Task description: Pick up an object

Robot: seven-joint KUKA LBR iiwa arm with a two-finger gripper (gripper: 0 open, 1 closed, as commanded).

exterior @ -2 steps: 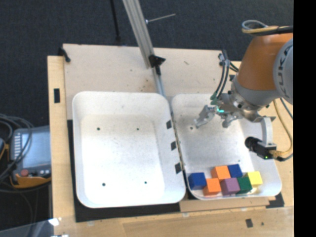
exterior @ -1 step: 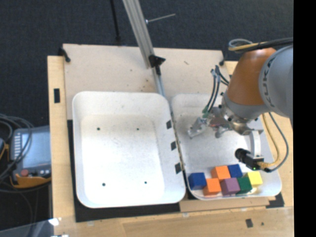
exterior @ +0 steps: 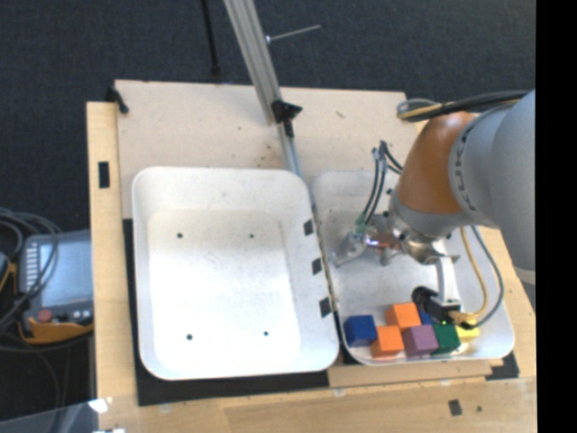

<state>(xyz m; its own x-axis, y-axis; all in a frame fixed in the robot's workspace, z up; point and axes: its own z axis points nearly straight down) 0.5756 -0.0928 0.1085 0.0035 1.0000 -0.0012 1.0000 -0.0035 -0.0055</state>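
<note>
Several small blocks lie clustered along the near edge of the right bin [exterior: 347,197]: a blue block [exterior: 361,329], two orange blocks [exterior: 406,315] [exterior: 389,340], a purple block [exterior: 420,340], a green block [exterior: 445,336] and a yellow piece [exterior: 468,330] at the right end. My gripper [exterior: 354,249] hangs over the left middle of this bin, close to the wall shared with the other bin, pointing left. It sits above and to the left of the block cluster, apart from it. I see nothing held in it.
The left bin [exterior: 225,273] is a large white tray beside the right one. A slanted metal rail [exterior: 257,52] rises from the back of the bench toward the top. Cables and a device sit off the bench at far left.
</note>
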